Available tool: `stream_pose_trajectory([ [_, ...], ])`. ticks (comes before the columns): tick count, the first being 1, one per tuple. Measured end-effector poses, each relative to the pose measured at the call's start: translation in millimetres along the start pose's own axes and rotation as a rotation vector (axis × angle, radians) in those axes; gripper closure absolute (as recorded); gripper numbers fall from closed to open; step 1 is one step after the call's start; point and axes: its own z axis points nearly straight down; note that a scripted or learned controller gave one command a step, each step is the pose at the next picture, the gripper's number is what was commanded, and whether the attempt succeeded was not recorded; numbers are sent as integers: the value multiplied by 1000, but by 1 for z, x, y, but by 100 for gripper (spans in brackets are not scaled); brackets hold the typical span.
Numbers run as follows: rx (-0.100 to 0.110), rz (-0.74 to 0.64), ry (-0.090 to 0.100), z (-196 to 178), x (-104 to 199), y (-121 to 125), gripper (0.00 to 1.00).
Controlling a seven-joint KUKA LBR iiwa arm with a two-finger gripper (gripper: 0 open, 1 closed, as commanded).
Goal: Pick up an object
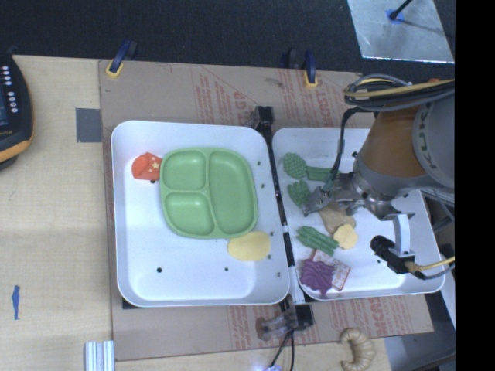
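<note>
My gripper (329, 202) is down in the right bin (387, 280), with the grey arm and its orange band (394, 141) above it to the right. Just under the gripper lies a tan piece (334, 219), with a small yellow piece (346, 238) beside it. A dark green toy (295, 165) and another green one (299, 192) lie to the gripper's left. A green pod-like piece (317, 239) lies below it, and a purple bunch (318, 273) sits near the bin's front edge. Nothing can be seen held by the gripper.
The left bin (135, 277) holds a green divided plate (209, 192), a red piece (145, 166) at its left and a yellow piece (249, 246) below it. Clamps stand between the bins at back and front. A tan curled object (357, 348) lies on the bench in front.
</note>
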Motion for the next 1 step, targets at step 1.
stream_pose_trajectory([
  [1,-1,-2,5,13,4,75,0],
])
